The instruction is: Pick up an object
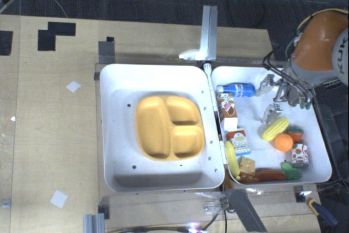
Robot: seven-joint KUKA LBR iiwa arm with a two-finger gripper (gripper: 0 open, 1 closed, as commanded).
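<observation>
The right bin (256, 76) holds several toy foods. A yellow corn cob (275, 128) lies right of centre, with an orange ball (283, 142) just below it and a red piece (296, 133) beside that. My gripper (271, 115) hangs over the bin's upper right part, its tip just above the upper left end of the corn cob. I see nothing held in it. A blue bottle (237, 89) lies on its side to the gripper's left.
Along the right bin's left wall lie a brown carton (227, 106), a blue and white pack (241, 144) and a banana (231, 158). A sausage (267, 175) and a small can (299, 155) sit near the front. The left bin (114, 117) holds a yellow divided plate (168, 126).
</observation>
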